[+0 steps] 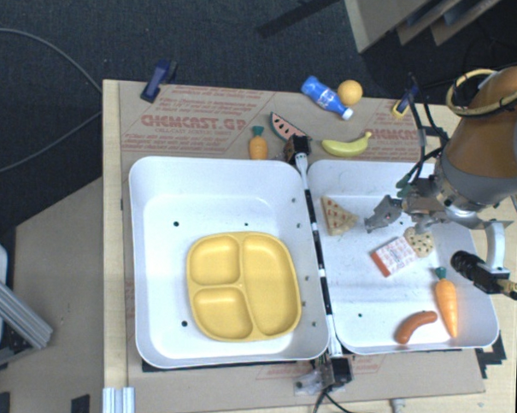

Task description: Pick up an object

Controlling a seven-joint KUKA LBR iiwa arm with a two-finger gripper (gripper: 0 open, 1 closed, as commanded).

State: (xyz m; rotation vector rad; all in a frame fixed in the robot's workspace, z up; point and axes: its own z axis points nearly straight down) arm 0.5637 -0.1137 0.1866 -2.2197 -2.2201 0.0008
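My gripper (402,221) hangs over the upper middle of the right bin (356,330), open, with nothing between its fingers (381,215). Just below it lie a red and white packet (394,256) and a brown cracker (420,243). A toast-coloured wedge (337,216) rests to the gripper's left, near the bin's left wall. An orange carrot (446,306) and a reddish sausage (416,326) lie in the lower right corner of that bin. The left bin (154,240) bears a yellow divided plate (242,286).
Beyond the bins, on the cardboard, lie a banana (347,145), a blue bottle (325,96), an orange ball (350,91), a watermelon slice (282,125) and a small orange toy (258,147). A blue clamp (158,80) sits at the back left corner.
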